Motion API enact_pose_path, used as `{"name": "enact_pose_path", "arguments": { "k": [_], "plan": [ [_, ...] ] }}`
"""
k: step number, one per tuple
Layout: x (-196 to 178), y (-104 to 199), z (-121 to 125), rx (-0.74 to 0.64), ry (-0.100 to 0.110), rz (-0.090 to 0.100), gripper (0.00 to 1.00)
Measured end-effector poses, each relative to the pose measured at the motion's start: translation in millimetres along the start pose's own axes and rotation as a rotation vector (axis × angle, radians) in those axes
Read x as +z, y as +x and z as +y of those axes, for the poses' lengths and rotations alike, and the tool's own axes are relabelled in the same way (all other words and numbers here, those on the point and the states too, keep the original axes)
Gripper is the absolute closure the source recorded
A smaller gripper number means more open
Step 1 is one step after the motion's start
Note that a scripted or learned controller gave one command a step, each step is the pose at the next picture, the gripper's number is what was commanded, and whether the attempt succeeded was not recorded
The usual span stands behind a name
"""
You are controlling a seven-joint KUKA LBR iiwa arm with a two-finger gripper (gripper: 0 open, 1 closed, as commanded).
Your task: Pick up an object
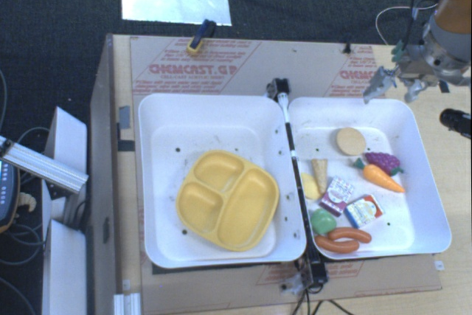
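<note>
The gripper [396, 85] hangs above the far right corner of the right bin [424, 136], and its two fingers [377, 83] are spread apart with nothing between them. All the things it could pick lie lower down in that bin, toward the near side: a round tan cookie [350, 141], a bunch of purple grapes [382, 160] touching an orange carrot [385, 177], a cone [319, 173], a small pink packet [339, 193] just beside a blue and red box [363, 211], a green ball [322, 221] and a hot dog [342, 240]. The left bin [158, 129] holds a yellow plate [228, 198] with three parts. I think the trouble here is the crowding (the toys sit so close they nearly bump). If the fingers come down on the packet or the box, one finger could land on its neighbor and push both away. The carrot and hot dog are round and smooth, so they might roll or slip out. The cookie lies flat and apart from the rest, but the fingers may just slide over it.
</note>
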State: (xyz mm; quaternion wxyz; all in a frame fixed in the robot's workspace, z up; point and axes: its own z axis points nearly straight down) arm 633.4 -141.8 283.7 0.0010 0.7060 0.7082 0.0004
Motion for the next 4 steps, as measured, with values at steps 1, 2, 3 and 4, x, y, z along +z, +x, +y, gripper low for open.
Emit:
{"name": "enact_pose_path", "arguments": {
  "k": [1,2,3,4],
  "plan": [
    [143.8,34.8,-25.4,-0.001,0.006,0.002,0.00],
    [199.6,51.3,-66.1,0.002,0.002,0.001,0.00],
    [188.9,51.1,-65.2,0.001,-0.001,0.001,1.00],
    [82.3,99.8,-48.4,-0.001,-0.003,0.001,1.00]
  ]
}}
